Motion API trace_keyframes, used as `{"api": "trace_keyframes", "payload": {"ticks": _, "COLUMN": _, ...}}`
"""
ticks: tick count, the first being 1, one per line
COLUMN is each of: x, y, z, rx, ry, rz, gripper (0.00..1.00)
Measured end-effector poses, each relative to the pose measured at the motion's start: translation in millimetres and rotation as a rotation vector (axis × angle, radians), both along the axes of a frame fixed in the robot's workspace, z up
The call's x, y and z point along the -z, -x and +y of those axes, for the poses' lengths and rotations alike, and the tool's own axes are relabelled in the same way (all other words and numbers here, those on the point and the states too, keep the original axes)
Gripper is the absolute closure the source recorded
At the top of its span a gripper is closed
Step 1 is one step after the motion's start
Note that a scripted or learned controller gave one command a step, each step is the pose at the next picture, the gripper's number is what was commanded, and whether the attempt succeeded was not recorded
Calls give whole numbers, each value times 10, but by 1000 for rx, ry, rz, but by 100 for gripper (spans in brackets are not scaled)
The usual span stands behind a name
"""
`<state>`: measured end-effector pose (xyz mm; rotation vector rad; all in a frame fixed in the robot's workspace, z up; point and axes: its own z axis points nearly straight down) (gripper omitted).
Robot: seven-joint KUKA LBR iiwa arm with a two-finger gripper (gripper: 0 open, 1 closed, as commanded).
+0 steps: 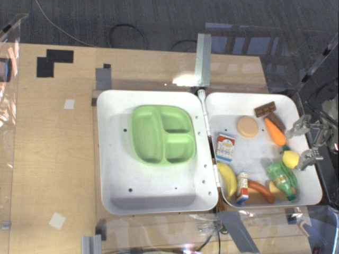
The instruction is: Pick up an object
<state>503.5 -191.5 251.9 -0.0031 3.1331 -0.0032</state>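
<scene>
At right bin's edge, gripper (309, 140) open, lemon (290, 159) just beside

No writing can be read anywhere. The small carton (225, 147) in the right bin (263, 100) has a printed front with a red top band and a blue-and-white panel below, but its lettering is too small and blurred to make out. The little can (242, 188) lying near the banana (228, 179) also bears a red-and-white label with a blue end, equally illegible. The black patches (53, 61) on the bench (47, 157) carry no characters.
</scene>
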Motion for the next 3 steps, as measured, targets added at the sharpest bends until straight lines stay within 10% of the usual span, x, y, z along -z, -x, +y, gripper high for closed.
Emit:
{"api": "trace_keyframes", "payload": {"ticks": 1, "x": 1538, "y": -180, "z": -132, "rx": 49, "ry": 1, "rz": -4, "gripper": 0}}
{"api": "trace_keyframes", "payload": {"ticks": 2, "x": 1624, "y": -385, "z": -1, "rx": 89, "ry": 0, "rz": -4, "gripper": 0}}
{"api": "trace_keyframes", "payload": {"ticks": 3, "x": 1474, "y": -435, "z": 7, "rx": 81, "ry": 3, "rz": -18, "gripper": 100}}
